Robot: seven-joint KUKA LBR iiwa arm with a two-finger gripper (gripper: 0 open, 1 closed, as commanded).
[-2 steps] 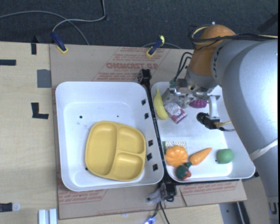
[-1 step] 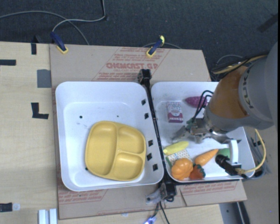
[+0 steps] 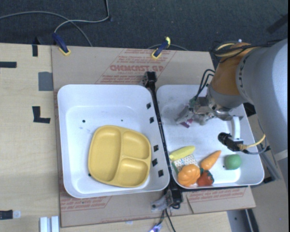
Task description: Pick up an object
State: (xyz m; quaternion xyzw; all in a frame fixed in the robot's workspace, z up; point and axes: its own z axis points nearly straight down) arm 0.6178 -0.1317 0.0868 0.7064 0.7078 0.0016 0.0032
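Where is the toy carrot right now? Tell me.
The toy carrot lies near the front of the right bin, between the orange fruit and the green ball, right of the corn cob.

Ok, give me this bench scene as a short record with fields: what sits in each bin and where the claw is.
left bin: yellow divided plate
right bin: corn, orange fruit, carrot, strawberry, green ball, all along the near edge
claw: low over the far part of the right bin, apart from the food
claw state: cannot tell
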